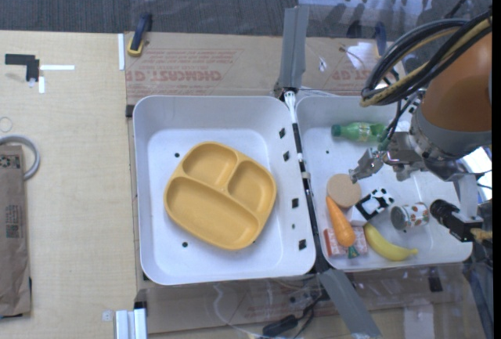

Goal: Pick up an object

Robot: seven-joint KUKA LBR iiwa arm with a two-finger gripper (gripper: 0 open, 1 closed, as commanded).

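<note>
Pincer: the pincer [374, 163] hangs over the right bin, above and just right of the tan disc; whether it is apart or together cannot be told, and nothing shows between its tips.
Arm: grey with an orange band [463, 87], reaching in from the right, black and yellow cables looping over it.
Right bin: the right bin [313, 114] holds all the small things.
Green bottle: the green bottle [356, 130] lies on its side near the far wall, left of the wrist.
Tan disc: the tan disc [343, 189] lies flat at the bin's left side, touching the top of the carrot.
Carrot: the carrot [340, 224] lies lengthwise on a small packet [354, 246] near the front wall.
Banana: the banana [387, 243] curves along the front, just right of the packet.
Black-and-white toy: the black-and-white toy [375, 203] sits between disc and can.
Can: the small can [410, 215] lies just right of the toy.
Left bin: the left bin [156, 118] holds a yellow divided plate [220, 194], flat in the middle.
Tabletop: the tabletop [63, 134] carries a brown paper bag [13, 228] at its left edge.
</note>
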